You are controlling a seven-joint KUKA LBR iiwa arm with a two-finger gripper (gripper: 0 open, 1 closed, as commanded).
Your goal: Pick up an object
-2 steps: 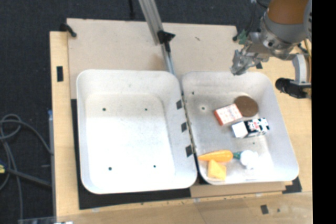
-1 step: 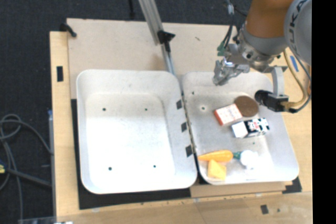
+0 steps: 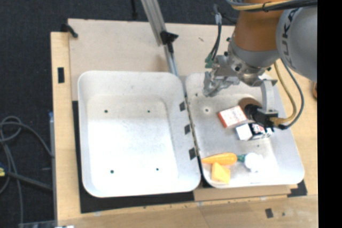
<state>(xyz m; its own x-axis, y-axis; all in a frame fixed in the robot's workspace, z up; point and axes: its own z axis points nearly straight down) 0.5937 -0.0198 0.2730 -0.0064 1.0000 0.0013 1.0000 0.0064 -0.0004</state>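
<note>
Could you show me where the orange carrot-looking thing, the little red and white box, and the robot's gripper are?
orange carrot (image 3: 219, 158), camera view, middle of its body.
red and white box (image 3: 232, 116), camera view, its top face.
gripper (image 3: 211, 86), camera view, between its fingertips.

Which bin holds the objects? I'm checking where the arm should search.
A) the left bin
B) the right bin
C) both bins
B: the carrot, yellow block and small red-and-white box all lie in the right bin, below the gripper; the left bin shows bare white floor.
</note>
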